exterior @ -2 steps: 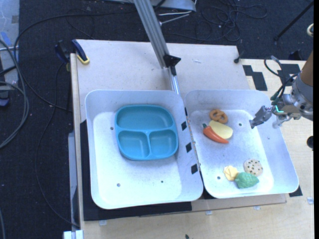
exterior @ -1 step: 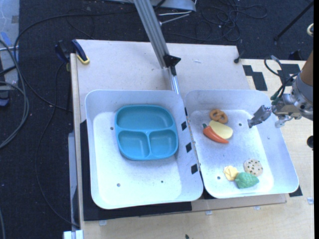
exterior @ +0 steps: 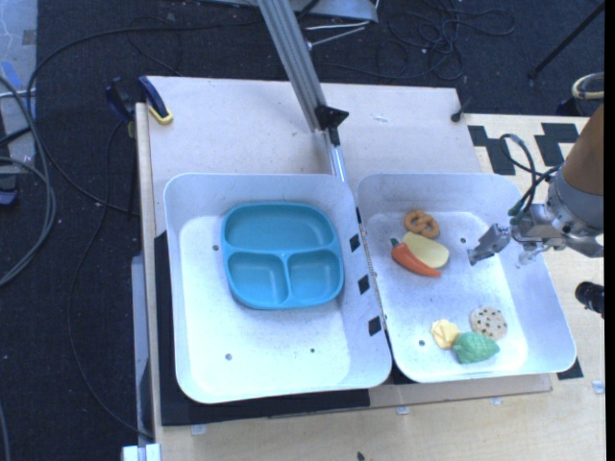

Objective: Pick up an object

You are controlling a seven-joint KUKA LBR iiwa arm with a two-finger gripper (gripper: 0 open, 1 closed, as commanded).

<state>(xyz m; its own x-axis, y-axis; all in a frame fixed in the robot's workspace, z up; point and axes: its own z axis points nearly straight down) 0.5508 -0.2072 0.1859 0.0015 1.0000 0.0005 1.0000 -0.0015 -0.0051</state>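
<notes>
The right bin (exterior: 538, 296) holds several toy foods. A brown pretzel (exterior: 421, 223) lies near its far side, with an orange carrot (exterior: 415, 261) and a pale yellow piece (exterior: 430, 250) touching just in front of it. Toward the front sit a speckled cookie (exterior: 488, 322), a small yellow piece (exterior: 444, 333) and a green broccoli (exterior: 476, 348). My gripper (exterior: 504, 248) hangs over the right half of this bin, to the right of the carrot and above the cookie. It is open with nothing between its fingers.
The left bin (exterior: 192, 286) holds a blue divided tray (exterior: 283, 255). A metal pole (exterior: 293, 46) slants down to the gap between the bins at the back. Cables (exterior: 514, 157) trail by the arm at the right edge.
</notes>
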